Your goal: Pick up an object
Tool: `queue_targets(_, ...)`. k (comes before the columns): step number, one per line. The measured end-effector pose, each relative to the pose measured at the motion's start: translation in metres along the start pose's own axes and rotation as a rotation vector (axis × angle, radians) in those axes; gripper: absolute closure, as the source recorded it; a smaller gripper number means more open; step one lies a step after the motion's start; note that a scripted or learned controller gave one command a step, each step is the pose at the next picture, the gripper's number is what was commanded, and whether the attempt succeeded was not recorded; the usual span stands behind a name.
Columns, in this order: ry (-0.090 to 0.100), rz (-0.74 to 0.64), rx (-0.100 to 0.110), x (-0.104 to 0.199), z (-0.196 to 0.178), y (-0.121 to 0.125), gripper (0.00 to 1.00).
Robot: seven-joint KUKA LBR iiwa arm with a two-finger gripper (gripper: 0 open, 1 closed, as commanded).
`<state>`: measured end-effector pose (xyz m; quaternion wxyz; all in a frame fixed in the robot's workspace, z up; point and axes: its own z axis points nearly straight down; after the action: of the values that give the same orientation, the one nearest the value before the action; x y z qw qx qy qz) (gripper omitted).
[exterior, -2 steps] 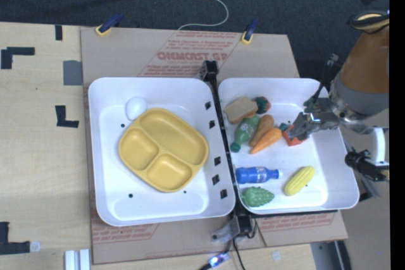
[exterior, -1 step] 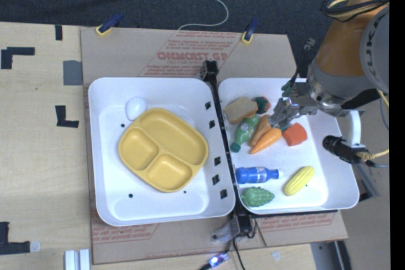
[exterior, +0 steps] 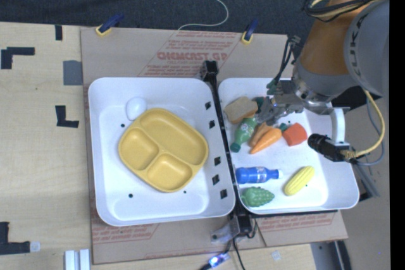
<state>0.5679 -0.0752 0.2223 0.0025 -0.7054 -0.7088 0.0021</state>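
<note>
Camera view: the gripper point(exterior: 273, 112) hangs low in the right bin point(exterior: 342, 196), just above the toy carrot point(exterior: 266, 138), which lies between a bread slice point(exterior: 240, 109) and a red piece point(exterior: 294, 134); whether the claw is spread or closed cannot be told. The carrot looks light, rigid and smooth, probably best pinched across its thick orange middle.

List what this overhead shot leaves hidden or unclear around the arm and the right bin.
- Hand: in the camera view it is a dark blur above the carrot; whether it grips anything cannot be told.
- Right bin: the arm's wrist hides its upper right corner.
- Bread slice: its right end runs under the hand.
- Blue bottle: label too small to read.
</note>
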Motion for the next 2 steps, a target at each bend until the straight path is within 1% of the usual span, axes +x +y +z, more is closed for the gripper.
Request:
queue_targets(1, 0.000, 0.002, 0.000, -0.006, -0.003, 0.010, 1.00)
queue_targets(2, 0.000, 0.003, 0.000, -0.005, -0.008, -0.001, 1.00)
